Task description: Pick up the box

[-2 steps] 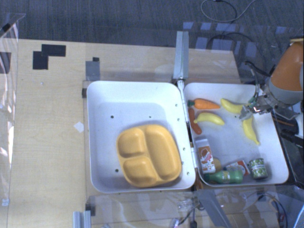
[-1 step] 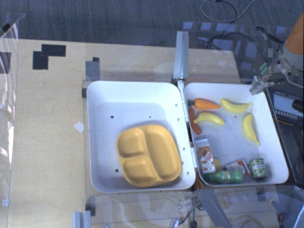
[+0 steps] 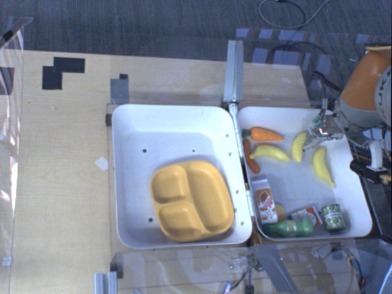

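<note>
White box (image 3: 264,201): lying in the right bin (image 3: 361,216), well below-left of our gripper (image 3: 320,131), untouched.
Gripper: up by the bananas (image 3: 309,154); can't tell its state.
Progress: nothing done; we've got the whole reach and grab left.

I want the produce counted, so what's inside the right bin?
The right bin holds a carrot, three bananas, a box, a green bottle and a can. Anything beneath them is hidden.
</note>
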Controlling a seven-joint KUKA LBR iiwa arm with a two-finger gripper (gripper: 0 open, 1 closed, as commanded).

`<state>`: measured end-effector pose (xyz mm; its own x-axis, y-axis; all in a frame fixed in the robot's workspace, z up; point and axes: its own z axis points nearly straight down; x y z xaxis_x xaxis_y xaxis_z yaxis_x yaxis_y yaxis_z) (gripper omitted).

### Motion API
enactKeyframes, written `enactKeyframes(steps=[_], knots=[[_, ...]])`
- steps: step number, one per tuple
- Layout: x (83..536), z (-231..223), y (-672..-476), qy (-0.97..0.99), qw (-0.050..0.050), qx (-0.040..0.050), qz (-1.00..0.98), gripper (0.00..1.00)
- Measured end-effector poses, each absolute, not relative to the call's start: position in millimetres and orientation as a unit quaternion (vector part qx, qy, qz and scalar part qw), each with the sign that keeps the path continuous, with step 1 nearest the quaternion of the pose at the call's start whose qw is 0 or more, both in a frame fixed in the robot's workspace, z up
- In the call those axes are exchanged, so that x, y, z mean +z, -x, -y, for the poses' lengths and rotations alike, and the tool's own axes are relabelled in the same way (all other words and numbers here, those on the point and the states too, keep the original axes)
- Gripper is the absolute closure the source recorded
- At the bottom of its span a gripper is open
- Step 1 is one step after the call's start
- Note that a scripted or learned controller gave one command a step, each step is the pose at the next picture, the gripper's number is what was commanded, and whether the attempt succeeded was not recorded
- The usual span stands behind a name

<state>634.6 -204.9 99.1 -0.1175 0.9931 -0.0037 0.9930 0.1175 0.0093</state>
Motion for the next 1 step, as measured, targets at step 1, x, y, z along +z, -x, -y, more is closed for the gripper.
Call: enactKeyframes(steps=[1], knots=[[224.9,204.5,-670.4,-0.675,0.005,0.0025,-0.738,1.0]])
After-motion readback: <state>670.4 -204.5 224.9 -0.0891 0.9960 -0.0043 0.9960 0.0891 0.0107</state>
